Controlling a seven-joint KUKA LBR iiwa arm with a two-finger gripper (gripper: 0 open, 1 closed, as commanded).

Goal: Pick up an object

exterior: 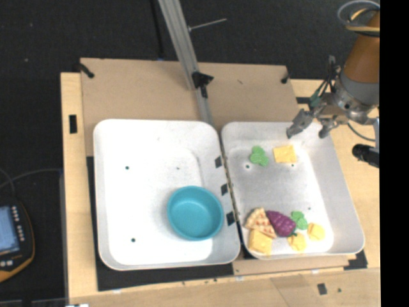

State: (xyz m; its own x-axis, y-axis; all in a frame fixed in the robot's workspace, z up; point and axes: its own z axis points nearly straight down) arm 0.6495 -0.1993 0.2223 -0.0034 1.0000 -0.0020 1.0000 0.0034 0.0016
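From where I stand, the two-finger gripper point(311, 125) hangs at the back right corner of the right-hand shallow white bin point(339, 190), its two dark fingers spread apart with nothing between them. The nearest thing it could take is the small flat yellow square block point(284, 153), which lies on the bin floor just in front of the gripper and a little to the left as the camera sees it, near but not touching. The block sits slightly turned, its edges not square to the bin walls, so I would judge the fingers need to line up across one pair of its sides before closing. Just beside the block, further left, is a small green knobbly toy piece point(258, 157), close enough that a wide approach might nudge it. The rest of the pieces are well apart, heaped in the near corner of the same bin: a purple grape-like toy point(280, 222), a tan waffle-patterned piece point(257, 219), more yellow blocks point(259, 241) and a green bit point(299, 220). The left white bin point(128, 146) holds a round teal plastic bowl point(194, 212), far across from the arm. To my eye the coming move is a short drop forward and down onto the yellow square.
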